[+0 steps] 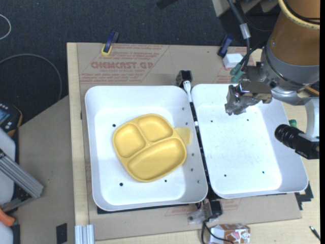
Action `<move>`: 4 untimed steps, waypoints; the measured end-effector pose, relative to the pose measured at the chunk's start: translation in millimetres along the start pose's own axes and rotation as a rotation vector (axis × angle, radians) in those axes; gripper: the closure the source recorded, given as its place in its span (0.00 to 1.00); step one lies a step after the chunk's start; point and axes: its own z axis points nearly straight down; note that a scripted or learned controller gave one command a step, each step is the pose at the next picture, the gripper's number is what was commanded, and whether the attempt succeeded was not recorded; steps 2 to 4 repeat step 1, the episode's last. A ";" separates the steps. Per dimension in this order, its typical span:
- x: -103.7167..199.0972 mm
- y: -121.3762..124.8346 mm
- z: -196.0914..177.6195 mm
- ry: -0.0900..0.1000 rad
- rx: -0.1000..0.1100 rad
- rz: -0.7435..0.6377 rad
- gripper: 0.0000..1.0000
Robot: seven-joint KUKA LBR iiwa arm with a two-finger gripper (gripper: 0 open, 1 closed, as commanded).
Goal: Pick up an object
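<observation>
Lying in the left bin (pixel 96 136), toward the middle-left of the frame, is the one object I could pick up: a yellow divided plate (pixel 149 147) with three compartments, two small ones toward the upper side and one large one toward the lower right. It sits flat on the bin floor, slightly turned, its right edge near the bin's right wall. A small pale yellow tab (pixel 184 134) pokes out beside its right rim.

My pincer (pixel 235 105) hangs in the upper right of the frame, over the upper left part of the right bin (pixel 254 156), well apart from the plate. Whether its tips are spread or pressed together I cannot tell from this angle; nothing shows between them. My grey wrist and orange band (pixel 299 9) rise toward the upper right corner.

Both white bins rest side by side on a cardboard sheet (pixel 122 62) printed with red lettering, which covers the desk. A blue and yellow clamp (pixel 108 43) grips the sheet's upper left edge, and a black fitting (pixel 184 77) sits at the top of the gap between the bins.
</observation>
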 end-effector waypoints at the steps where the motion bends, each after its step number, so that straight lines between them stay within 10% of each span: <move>1: 77.2 0.8 -31.1 0.002 0.006 -0.012 1.00; 4: 77.2 0.8 -31.1 0.002 0.006 -0.012 1.00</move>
